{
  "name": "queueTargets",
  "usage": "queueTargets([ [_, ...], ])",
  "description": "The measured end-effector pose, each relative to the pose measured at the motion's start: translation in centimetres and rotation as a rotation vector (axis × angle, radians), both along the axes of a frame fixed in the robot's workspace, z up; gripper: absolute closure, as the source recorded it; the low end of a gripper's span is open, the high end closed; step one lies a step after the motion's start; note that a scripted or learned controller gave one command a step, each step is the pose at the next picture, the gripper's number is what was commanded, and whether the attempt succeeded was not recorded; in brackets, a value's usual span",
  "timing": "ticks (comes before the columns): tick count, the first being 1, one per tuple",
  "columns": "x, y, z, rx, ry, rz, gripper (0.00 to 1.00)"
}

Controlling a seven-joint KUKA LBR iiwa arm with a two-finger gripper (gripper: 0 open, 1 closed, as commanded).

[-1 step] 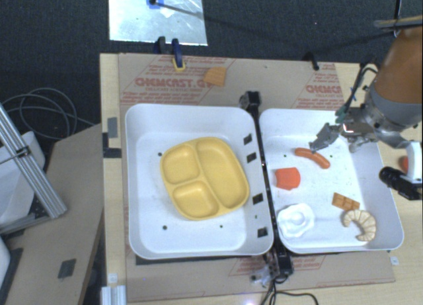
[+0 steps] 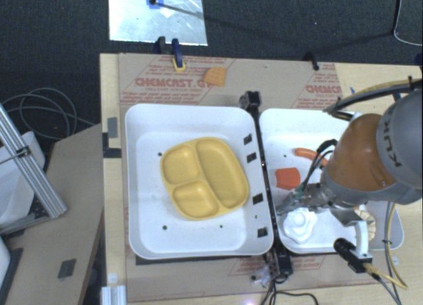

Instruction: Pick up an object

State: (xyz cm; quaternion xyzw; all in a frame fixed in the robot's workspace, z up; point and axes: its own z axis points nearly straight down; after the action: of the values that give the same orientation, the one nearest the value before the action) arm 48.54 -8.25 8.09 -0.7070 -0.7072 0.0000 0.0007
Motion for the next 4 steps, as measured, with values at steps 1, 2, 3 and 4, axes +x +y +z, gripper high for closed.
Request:
queueTargets([
  [1,0.3,-0.1,1.5,-0.002,-0.007,-0.001,1.00],
  [2,2.3,8.2,10.9,0.003,-0.013,0.014,1.00],
  [3,2.0,7.5,10.4,-0.001,-0.003,0.002,0.00],
  [4,1.7,4.6,6.9,0.015,-0.017,0.013,0.00],
])
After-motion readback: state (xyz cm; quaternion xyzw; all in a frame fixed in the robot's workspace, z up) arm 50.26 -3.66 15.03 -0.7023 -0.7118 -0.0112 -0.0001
